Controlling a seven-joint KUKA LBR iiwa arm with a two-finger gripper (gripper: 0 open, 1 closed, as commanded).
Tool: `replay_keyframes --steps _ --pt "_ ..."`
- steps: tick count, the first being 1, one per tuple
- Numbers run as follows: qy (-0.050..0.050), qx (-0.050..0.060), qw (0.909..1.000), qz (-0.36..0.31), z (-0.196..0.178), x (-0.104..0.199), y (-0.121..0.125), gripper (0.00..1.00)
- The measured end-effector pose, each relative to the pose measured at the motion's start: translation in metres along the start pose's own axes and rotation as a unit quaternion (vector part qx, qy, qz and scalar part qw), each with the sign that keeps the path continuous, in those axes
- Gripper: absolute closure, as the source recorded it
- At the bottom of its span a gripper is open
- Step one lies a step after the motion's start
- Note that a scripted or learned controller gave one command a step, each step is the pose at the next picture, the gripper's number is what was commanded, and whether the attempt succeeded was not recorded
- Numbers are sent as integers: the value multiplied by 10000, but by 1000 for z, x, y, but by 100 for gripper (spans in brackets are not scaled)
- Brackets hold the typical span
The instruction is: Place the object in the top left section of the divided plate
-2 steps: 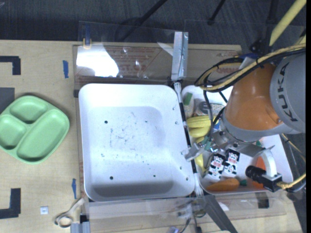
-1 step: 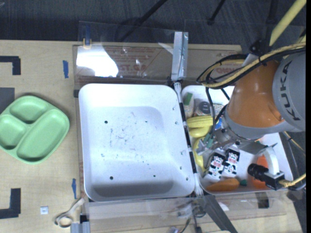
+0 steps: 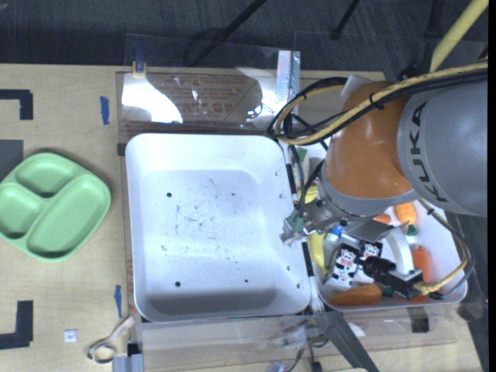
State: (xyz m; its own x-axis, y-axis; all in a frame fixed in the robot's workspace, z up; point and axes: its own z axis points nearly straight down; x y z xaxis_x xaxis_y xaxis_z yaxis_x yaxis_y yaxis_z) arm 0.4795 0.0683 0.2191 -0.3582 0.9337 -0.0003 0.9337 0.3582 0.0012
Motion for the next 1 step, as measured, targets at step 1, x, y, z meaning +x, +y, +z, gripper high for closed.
replay_keyframes --steps 1 --pt "7 17 9999 104 35 21 8 100"
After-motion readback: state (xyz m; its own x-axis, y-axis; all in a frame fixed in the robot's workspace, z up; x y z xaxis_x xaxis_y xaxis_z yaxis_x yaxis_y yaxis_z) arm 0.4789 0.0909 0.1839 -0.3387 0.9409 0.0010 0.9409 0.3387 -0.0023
